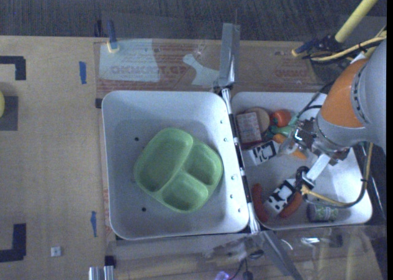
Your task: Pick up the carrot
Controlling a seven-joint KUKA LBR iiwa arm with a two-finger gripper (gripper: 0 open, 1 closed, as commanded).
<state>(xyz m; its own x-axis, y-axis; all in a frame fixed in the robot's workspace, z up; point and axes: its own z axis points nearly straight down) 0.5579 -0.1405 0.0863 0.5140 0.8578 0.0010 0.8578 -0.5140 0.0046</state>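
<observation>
2 shallow white bins on the tabletop (pixel 55 168): the left bin (pixel 123 211) carries a glossy green compartment plate (pixel 178 168), while the right bin (pixel 362 214) is crowded, with the carrot (pixel 282 116), smooth orange with a green top, lying near its 11 o'clock corner, touching a brown boxy item (pixel 249 126) and a black-and-white block (pixel 264 151). Gripper (pixel 299 137) hangs just at the carrot's 4 o'clock, and whether it is wide or narrow I cannot tell. Risk, as I judge it: the tapered, slick carrot may roll or squirt free, or crowding neighbours get caught in the grasp instead.
</observation>
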